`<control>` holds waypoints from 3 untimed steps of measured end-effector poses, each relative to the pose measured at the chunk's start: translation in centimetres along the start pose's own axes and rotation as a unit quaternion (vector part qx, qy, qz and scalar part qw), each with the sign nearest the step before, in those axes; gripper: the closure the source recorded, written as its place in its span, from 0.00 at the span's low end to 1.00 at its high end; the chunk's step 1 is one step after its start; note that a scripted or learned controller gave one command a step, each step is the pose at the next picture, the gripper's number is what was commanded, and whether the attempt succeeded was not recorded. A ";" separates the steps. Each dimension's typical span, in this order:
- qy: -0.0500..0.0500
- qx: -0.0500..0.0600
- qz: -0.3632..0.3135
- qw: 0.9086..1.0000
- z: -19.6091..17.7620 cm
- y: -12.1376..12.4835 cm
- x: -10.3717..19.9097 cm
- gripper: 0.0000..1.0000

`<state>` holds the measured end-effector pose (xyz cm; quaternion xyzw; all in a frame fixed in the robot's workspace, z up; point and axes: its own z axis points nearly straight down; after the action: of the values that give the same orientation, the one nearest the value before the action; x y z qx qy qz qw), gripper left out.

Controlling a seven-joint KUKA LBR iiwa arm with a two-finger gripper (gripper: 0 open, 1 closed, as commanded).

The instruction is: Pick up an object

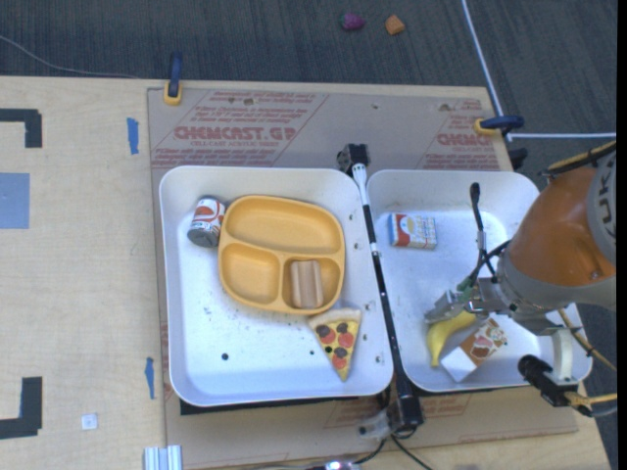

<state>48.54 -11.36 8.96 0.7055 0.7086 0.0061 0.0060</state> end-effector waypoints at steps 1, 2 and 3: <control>-0.007 -0.005 0.003 1.000 -1.1 0.1 -0.6 1.00; -0.007 -0.004 0.003 1.000 -1.1 0.1 -0.6 0.00; -0.005 0.002 0.004 1.000 0.1 -0.3 1.6 0.00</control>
<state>48.23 -9.79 8.87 0.7087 0.7055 0.0011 0.0085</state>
